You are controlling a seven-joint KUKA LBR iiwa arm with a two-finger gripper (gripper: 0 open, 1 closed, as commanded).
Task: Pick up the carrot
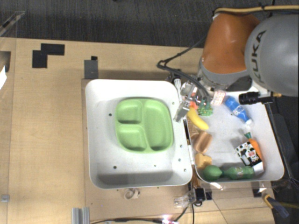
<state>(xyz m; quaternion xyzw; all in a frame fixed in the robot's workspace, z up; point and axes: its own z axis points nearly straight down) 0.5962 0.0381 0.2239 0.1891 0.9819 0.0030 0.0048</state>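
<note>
Camera view — wooden table (pixel 42 139) with two white bins side by side. Left bin (pixel 100 171) holds a green tray (pixel 142 125) with three compartments, lying flat near the bin's middle.

Right bin (pixel 273 164) carries the clutter. Carrot (pixel 251 145) sits at the right side of this bin, an orange piece just beside — seemingly touching — a black-and-white toy (pixel 247 154). Above it, near the bin's upper right, a blue bottle (pixel 236 107). Along the bin's left wall: a banana (pixel 198 119), below it a tan bread piece (pixel 202 141), then a smaller tan item (pixel 203 160). Bottom edge of the bin: a green round item (pixel 212 172) and beside it a green elongated vegetable (pixel 238 172), running toward the toy.

Arm (pixel 271 55) comes in from the right, grey body with an orange band, wrist over the upper left corner of the right bin. End effector (pixel 183 110) hangs over the divide between the two bins, right above the banana's upper end, well apart from the carrot. Cannot tell how the end effector is set — the tip is small and cluttered with cables and small parts. Nothing visibly gripped. A black cable (pixel 175 64) loops off the wrist over the table behind the bins.
</note>
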